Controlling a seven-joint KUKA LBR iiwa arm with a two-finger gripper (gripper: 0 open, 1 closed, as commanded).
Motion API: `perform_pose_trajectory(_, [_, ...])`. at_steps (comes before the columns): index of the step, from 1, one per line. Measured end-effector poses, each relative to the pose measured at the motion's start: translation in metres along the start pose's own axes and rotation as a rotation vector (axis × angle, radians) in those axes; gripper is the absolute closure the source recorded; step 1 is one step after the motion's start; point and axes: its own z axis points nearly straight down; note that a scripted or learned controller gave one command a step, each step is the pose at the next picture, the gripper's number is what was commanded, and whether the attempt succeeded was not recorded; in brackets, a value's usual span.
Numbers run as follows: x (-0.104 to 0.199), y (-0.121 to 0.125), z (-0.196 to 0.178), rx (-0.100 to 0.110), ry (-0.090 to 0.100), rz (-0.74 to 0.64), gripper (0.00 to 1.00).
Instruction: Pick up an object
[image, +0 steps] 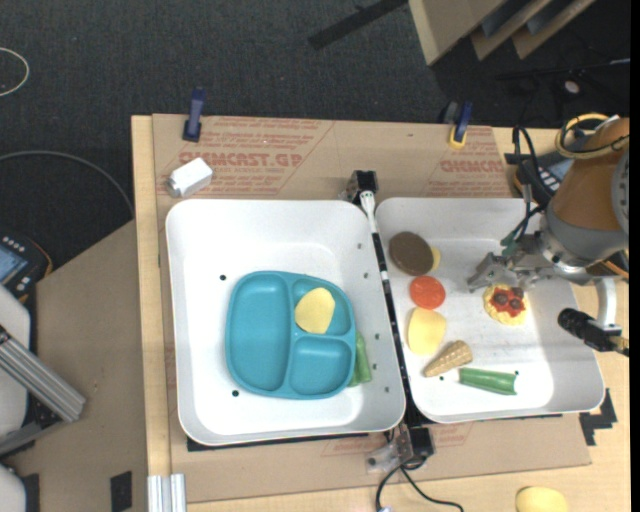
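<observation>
a slanted overhead look at a cardboard-topped bench (300, 150) carrying two shallow white bins side by side. the left bin (200, 240) holds a teal divided plate (265, 335) at its centre, with a yellow chip-shaped piece (315, 311) lying in the plate's upper right compartment. a thin green item (361, 362) sits against the plate's edge at 4 o'clock.

the right bin (570, 375) holds the loose toy food. a brown round patty (409, 252) lies toward 10 o'clock of that bin, with a red tomato-like disc (428, 292) just below it and a pale yellow rounded piece (426, 330) below that. at 7 o'clock lies a tan ridged cone (447, 358), and just beside it, toward 6 o'clock, a green pepper-like pod (488, 380). a small yellow pizza-like round with red toppings (506, 304) sits near the bin's centre, toward 3 o'clock.

the grey arm with its orange band (590, 190) enters from 3 o'clock. the gripper (505, 272) hangs directly above the pizza-like round, its dark fingers spread wide apart, with nothing between them. whether the fingertips touch the round cannot be told.
</observation>
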Motion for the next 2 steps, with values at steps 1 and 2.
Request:
perform_pose_trajectory(1, [0.041,-0.118,0.0,0.0,0.001,0.0,0.0])
perform_pose_trajectory(2, [-0.007,-0.113,-0.113,-0.017,-0.01,0.002,0.0])
